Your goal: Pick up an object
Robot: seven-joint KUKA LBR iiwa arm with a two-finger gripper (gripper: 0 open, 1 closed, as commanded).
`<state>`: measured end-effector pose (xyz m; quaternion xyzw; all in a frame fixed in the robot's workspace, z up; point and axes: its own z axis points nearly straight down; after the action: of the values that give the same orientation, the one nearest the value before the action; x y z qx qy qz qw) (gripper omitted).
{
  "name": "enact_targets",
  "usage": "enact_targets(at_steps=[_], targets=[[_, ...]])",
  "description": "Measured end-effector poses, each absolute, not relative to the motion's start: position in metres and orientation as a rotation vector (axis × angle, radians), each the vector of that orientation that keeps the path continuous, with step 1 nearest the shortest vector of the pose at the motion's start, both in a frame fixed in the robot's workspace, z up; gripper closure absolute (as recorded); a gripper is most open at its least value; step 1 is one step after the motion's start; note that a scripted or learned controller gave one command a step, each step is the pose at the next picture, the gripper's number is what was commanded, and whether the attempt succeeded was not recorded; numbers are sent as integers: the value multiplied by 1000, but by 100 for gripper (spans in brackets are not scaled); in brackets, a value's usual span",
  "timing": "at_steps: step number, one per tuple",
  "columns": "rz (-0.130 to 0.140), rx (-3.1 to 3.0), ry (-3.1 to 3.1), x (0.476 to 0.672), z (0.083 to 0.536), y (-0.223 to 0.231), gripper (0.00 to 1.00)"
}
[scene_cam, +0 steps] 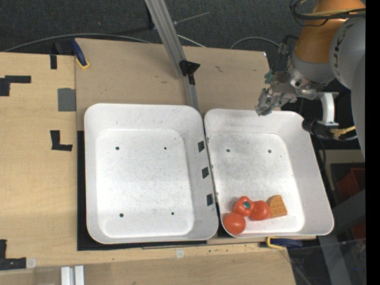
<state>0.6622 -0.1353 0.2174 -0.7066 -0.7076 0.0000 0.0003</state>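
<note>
- At the far left of the frame you see the tan wooden bench (35, 159), marked with several black tape pieces and one grey patch in its upper left part.
- Moving right, you come to the left white bin (142, 114), a shallow speckled tray with four small dark dots on its floor.
- Above that bin's upper right corner, a grey metal pole (169, 31) slants down from the top of the frame and ends at a black clamp just beside the gap between the two bins.
- Next comes the right white bin (255, 123), touching the left one along their shared edge, where small dark clips sit.
- In the lower part of the right bin, close to its near rim, you find the task's things in a tight cluster: a red-orange toy (244, 212) made of rounded lumps with a small teal spot on top, possibly a fruit or animal shape, though the view is too small to say.
- Touching that toy on its right lies a small tan waffle-like block (276, 206).
- In the upper right of the frame, the gripper (264, 107) hangs over the far rim of the right bin, well apart from the cluster, with nothing visible between its fingers.
- You cannot tell from this angle whether the claw is released or clenched.
- Behind it the grey arm with its orange band (323, 25) reaches in from the right edge.
</note>
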Motion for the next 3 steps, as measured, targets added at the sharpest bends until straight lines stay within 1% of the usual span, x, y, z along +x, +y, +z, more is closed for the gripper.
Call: enact_targets(at_steps=[1,2,3], targets=[[-1,-2213,-2226,645,228,-80,100],[2,-2213,-2225,634,223,-36,100],[3,-2212,-2226,621,213,17,100]])
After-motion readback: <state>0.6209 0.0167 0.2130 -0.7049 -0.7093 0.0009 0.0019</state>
